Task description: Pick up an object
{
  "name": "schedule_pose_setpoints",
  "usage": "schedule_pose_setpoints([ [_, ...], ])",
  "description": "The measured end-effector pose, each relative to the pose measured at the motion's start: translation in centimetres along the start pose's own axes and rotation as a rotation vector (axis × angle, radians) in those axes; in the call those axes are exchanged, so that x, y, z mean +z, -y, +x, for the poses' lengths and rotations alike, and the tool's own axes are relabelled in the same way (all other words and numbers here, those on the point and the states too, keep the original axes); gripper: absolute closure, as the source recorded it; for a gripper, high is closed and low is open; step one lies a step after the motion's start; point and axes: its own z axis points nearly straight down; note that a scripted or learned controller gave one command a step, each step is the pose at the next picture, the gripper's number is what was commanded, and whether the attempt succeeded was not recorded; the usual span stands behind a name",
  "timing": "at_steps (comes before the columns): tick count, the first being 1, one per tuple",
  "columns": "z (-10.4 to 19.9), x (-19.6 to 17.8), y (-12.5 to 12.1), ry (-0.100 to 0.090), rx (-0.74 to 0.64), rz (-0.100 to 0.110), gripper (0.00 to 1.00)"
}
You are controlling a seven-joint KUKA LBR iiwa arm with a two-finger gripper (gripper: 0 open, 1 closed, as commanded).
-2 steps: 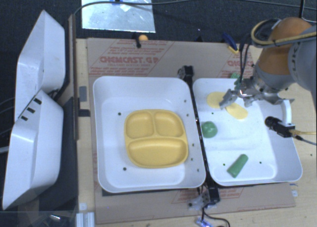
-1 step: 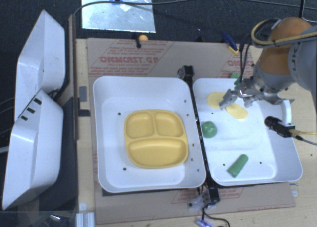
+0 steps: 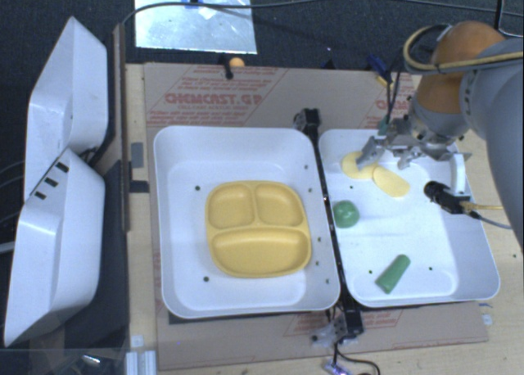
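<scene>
I see the gripper [image 3: 387, 151] low over the right bin's [image 3: 471, 279] far end, fingers spread and holding nothing. Just beneath lie two pale yellow pieces [image 3: 378, 173], the longer one running diagonally toward the near right. A green ball [image 3: 345, 214] sits near the divider.

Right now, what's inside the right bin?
In the right bin: green ball, green cylinder, two pale yellow pieces. The gripper covers part of the yellow pieces.
</scene>
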Motion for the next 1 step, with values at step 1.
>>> schedule_pose_setpoints([
  [1, -1.4, 4.35, -1.25, -0.001, 0.001, 0.001, 0.0],
])
